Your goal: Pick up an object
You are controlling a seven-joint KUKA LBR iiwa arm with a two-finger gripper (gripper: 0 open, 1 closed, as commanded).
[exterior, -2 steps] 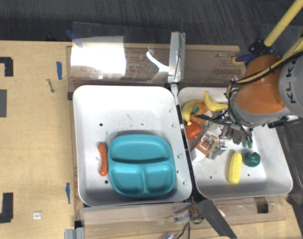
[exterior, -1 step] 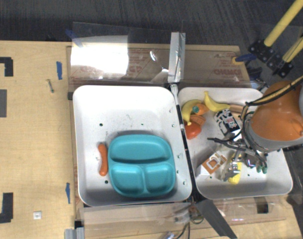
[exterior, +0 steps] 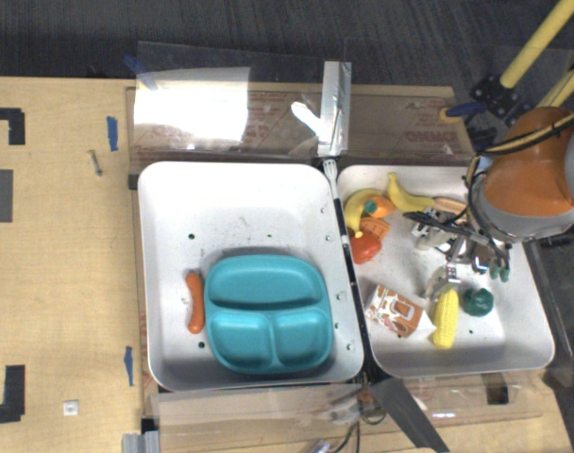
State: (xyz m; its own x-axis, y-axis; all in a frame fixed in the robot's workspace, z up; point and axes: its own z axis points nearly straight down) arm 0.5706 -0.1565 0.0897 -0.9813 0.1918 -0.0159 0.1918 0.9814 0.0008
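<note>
Yellow corn cob (exterior: 446, 318) just below tool (exterior: 445, 278)

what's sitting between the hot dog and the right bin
In the camera view, the teal divided tray lies between the hot dog and the right bin, along with the left bin's wall.

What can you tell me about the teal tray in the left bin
The teal tray is a rounded, plastic-looking divided plate with three compartments: one long one along its far side and two smaller ones along its near side. It lies flat and right side up in the near half of the left bin, its near edge close to the bin's wall. An orange sausage-shaped toy lies beside its left edge, about touching. Nothing sits in its compartments.
</note>
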